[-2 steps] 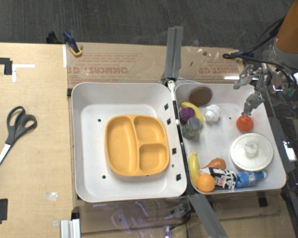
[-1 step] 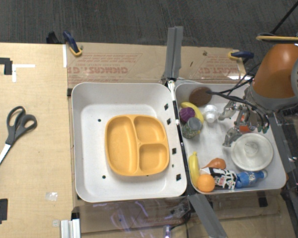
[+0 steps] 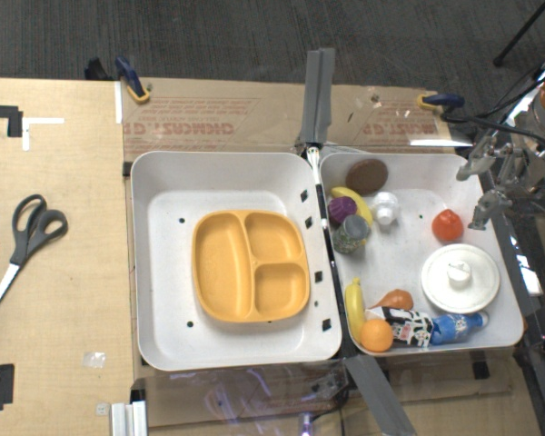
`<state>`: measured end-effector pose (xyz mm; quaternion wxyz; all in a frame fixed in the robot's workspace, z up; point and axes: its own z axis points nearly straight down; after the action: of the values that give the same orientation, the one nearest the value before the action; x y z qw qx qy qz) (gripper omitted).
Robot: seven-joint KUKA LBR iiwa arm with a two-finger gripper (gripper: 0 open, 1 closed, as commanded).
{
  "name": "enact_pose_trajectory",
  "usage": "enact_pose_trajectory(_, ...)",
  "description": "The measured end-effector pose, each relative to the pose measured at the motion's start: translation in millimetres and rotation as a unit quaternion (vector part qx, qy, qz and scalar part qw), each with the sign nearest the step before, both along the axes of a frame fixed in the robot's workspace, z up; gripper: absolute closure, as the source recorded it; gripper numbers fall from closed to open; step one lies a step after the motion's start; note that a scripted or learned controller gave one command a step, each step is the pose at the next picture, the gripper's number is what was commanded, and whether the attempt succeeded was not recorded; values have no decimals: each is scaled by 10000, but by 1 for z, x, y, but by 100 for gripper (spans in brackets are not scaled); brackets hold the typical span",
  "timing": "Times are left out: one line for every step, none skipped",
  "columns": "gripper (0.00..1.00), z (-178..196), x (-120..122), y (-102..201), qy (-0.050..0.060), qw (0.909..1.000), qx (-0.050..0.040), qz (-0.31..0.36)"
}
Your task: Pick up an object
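A light wooden bench [image 3: 54,334] bears scissors [image 3: 23,239], beneath dark carpeted floor [image 3: 209,16].

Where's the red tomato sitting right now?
The red tomato lies in the right bin, toward its right side, just above the white round lid and close to the gripper at the bin's right rim.
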<state>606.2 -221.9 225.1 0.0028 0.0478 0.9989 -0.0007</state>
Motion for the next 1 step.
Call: enact_pose_trajectory(0,-122,-45,20,6,10000,3,-61)
